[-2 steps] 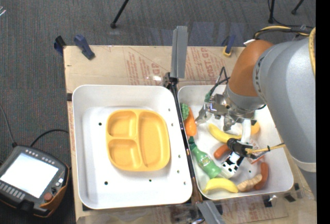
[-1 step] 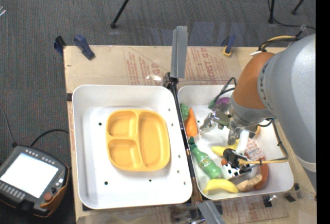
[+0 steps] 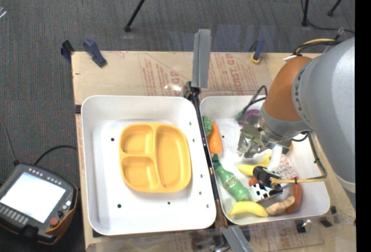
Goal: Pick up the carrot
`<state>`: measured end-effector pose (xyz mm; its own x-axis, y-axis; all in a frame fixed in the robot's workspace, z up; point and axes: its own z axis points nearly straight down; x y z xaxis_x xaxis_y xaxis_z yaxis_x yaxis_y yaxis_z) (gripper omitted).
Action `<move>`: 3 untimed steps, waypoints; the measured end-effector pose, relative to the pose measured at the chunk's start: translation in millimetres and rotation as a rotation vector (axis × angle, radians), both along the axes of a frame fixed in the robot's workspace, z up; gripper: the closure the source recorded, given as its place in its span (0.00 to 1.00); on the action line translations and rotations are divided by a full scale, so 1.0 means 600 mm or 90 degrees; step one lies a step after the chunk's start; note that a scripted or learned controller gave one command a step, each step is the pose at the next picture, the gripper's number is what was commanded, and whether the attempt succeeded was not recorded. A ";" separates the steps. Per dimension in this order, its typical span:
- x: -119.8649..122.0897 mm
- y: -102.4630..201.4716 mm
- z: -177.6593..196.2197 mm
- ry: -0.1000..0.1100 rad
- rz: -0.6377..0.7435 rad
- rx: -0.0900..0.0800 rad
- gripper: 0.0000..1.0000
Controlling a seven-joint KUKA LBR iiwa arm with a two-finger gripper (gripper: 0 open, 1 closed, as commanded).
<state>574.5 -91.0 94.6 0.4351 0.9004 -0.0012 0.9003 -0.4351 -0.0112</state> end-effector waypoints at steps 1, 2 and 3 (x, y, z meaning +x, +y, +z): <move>0.006 -0.032 0.216 -0.014 0.028 -0.003 1.00; 0.001 -0.030 0.204 -0.005 0.029 -0.002 0.00; -0.009 -0.143 0.005 -0.003 -0.035 -0.003 0.00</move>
